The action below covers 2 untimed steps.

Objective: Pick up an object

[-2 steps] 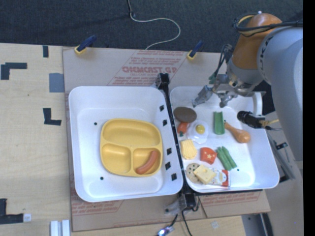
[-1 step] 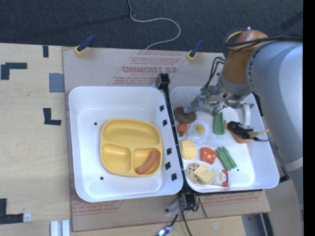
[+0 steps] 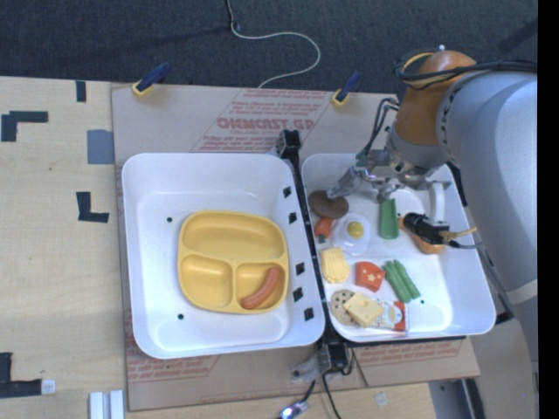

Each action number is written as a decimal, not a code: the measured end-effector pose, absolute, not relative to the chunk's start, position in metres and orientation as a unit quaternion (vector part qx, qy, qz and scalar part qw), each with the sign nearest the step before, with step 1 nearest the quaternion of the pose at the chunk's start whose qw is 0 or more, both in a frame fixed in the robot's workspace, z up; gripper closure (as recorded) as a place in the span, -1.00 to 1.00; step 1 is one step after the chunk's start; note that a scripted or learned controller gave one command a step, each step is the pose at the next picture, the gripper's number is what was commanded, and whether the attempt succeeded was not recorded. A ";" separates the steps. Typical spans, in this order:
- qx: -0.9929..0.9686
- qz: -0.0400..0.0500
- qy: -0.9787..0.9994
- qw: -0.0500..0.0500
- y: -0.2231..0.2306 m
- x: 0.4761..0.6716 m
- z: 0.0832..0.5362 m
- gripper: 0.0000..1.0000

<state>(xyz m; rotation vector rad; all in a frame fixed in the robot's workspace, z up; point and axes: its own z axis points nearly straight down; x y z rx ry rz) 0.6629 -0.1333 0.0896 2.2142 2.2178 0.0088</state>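
My gripper (image 3: 354,183) hangs over the far left part of the right bin (image 3: 463,317), just above and to the right of a brown mushroom-shaped piece (image 3: 327,205). Nothing can be seen held in it. Close by lie a small red piece (image 3: 323,227), a fried egg (image 3: 354,230) and a green cucumber (image 3: 388,218). Nearer the front are a yellow ridged piece (image 3: 334,264), a red pepper piece (image 3: 370,275), green beans (image 3: 402,280), a cookie (image 3: 341,302) and a cheese-coloured wedge (image 3: 365,310).
The left bin (image 3: 144,234) holds a yellow divided plate (image 3: 229,234) with a sausage (image 3: 262,288) in its front right compartment. A black divider (image 3: 301,225) runs between the bins. The grey arm (image 3: 489,147) covers the right bin's far right corner.
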 end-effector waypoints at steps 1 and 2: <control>0.706 0.004 0.708 0.005 -0.132 0.664 0.101 1.00; 0.706 0.000 0.708 0.001 -0.139 0.659 0.154 1.00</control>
